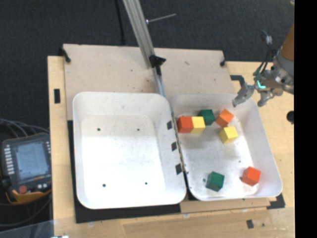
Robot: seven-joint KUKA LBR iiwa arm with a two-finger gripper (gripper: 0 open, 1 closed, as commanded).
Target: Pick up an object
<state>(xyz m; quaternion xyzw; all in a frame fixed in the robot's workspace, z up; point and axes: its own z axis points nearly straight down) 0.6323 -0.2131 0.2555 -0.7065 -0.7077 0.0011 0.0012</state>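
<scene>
Nothing is picked yet: the gripper [250, 95] hovers with fingers open (empty) beside the orange block [225, 117].

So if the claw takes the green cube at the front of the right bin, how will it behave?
The green cube looks rigid with flat faces, so it probably will not roll or bend. It appears small and likely light. It stands apart from the orange cube, so pushing it should disturb nothing else.

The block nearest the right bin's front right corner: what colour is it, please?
Orange-red block, clearest in the camera view.
</scene>
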